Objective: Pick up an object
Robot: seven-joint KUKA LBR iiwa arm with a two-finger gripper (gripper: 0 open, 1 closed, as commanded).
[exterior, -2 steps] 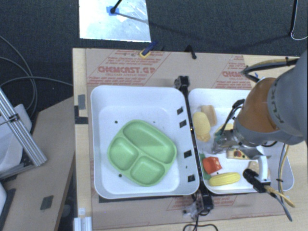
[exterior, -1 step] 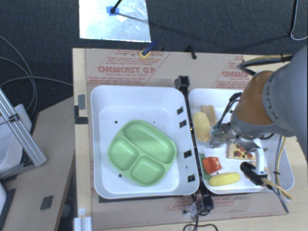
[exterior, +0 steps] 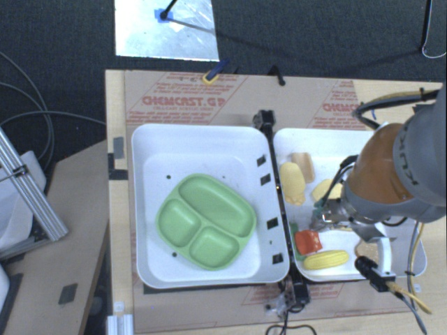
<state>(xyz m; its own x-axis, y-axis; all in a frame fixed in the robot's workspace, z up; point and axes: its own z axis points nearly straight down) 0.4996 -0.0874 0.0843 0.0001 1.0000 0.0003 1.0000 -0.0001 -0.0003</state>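
So the arm (exterior: 398, 166) reaches in over the right bin (exterior: 328, 139), covering a good chunk of it. The left bin (exterior: 202, 137) holds a green divided plate (exterior: 206, 220). The right one has toy food: a yellow corn cob (exterior: 326, 259), a pale yellow piece (exterior: 292, 182), a red piece (exterior: 308, 242). The gripper (exterior: 327, 217) hangs just above the red one; can't tell its state.
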